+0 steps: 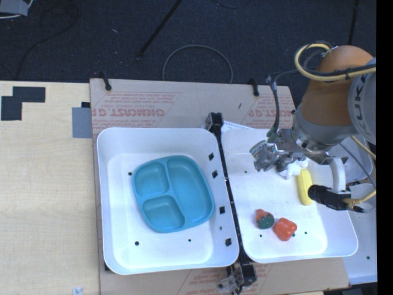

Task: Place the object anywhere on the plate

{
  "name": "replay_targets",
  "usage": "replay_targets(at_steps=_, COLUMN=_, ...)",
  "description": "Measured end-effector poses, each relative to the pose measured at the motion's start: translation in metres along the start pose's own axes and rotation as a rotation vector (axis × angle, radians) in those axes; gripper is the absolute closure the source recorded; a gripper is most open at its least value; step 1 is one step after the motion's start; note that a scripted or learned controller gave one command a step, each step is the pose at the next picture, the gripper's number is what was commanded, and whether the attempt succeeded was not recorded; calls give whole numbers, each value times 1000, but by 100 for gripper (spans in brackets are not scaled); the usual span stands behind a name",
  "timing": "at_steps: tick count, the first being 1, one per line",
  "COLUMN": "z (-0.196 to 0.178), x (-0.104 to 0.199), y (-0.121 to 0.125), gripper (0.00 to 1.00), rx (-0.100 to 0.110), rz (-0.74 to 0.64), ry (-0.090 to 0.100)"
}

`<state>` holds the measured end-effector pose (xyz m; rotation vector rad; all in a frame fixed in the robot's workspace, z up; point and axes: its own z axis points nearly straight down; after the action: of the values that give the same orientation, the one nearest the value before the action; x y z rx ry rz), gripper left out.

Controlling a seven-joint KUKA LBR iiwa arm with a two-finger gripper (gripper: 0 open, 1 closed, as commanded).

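The object is not settled: three candidates lie in the right bin (344, 241), a yellow corn-like piece (304, 186) just beside the gripper (268, 157), a small red-and-green item (264, 219) and an orange pepper-like one (285, 228) below it. No grasp looks made yet, so the step seems to be picking. The next move calls for closing on one piece, then carrying it left to the blue three-compartment plate (173, 192) in the other bin.

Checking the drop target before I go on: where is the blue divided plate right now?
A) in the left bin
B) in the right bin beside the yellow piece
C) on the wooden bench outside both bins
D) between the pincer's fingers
A: the blue divided plate lies flat in the left bin, while the yellow piece and the pincer are over the right bin.
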<state>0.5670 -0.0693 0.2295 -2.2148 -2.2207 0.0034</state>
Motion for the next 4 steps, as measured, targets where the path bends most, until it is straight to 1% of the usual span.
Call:
replay_targets(at_steps=1, z=-6, x=52, y=-5, gripper=100, rx=-1, rz=-1, ry=0)
replay_targets(at_steps=3, z=7, x=158, y=-49, gripper=100, rx=1, rz=0, ry=-2)
replay_targets(at_steps=4, z=-7, x=211, y=-53, gripper=100, rx=-2, rz=-2, ry=-1)
